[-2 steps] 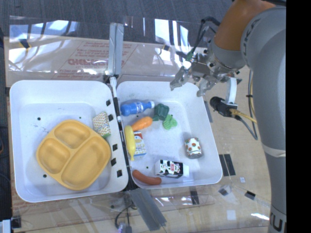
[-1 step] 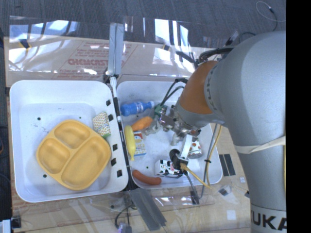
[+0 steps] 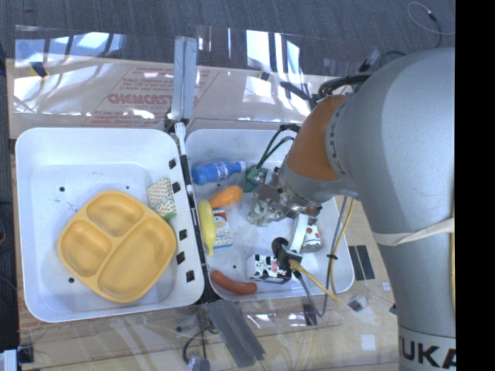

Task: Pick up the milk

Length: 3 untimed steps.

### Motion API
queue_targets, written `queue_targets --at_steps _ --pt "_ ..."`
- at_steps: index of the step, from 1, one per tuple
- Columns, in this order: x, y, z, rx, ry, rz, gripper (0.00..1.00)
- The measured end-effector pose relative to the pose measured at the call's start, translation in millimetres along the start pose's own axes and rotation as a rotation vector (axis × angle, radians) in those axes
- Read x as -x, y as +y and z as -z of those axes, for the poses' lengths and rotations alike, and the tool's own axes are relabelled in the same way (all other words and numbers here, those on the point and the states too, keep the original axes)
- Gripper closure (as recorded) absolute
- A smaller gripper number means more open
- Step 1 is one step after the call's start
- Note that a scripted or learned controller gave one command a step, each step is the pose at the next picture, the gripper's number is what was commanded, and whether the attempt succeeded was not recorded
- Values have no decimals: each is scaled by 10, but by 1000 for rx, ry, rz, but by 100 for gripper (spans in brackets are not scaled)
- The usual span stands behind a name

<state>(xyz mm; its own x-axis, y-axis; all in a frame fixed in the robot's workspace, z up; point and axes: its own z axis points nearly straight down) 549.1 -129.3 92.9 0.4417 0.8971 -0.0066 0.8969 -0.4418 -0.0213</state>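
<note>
Looking down on the surface (image 3: 100, 332), you find two shallow white bins side by side.

**Left bin (image 3: 54, 161).** It holds a yellow divided plate (image 3: 116, 246). A small patterned packet (image 3: 161, 197) sits just beside the plate's upper right edge, near the bin's right wall.

**Right bin (image 3: 232, 141).** Locate the milk (image 3: 265, 267) here. It is a small carton with black-and-white cow markings, lying in the lower part of the bin near the front wall. A red-brown sausage (image 3: 233, 284) lies just to its left along the same wall.

Other contents of the right bin:
- A blue bottle (image 3: 216, 171) lies across the upper part.
- An orange carrot (image 3: 226, 197) lies just below the bottle.
- A yellow banana (image 3: 206, 226) runs along the left wall.
- A small printed box (image 3: 222, 229) touches the banana's right side.
- A white cup-like item with red markings (image 3: 309, 236) lies right of centre.
- A small green item (image 3: 252, 179) sits near the bottle's right end. It is too small to identify.

**Arm and pincer.** The grey arm (image 3: 402, 153) reaches in from the right, with its orange band (image 3: 313, 149) above the wrist. The pincer (image 3: 267, 209) is over the middle of the right bin, apart from the milk and farther back in the bin. You cannot tell whether the pincer is wide or narrow. The milk rests on the bin floor.
</note>
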Motion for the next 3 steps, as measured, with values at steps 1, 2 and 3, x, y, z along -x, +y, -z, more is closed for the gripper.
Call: queue_targets --at_steps 1,2,3 --pt "-193 -720 1078 13 2 250 100" --pt "53 -820 994 10 2 310 100" --pt "-129 -903 931 11 -1 804 100"
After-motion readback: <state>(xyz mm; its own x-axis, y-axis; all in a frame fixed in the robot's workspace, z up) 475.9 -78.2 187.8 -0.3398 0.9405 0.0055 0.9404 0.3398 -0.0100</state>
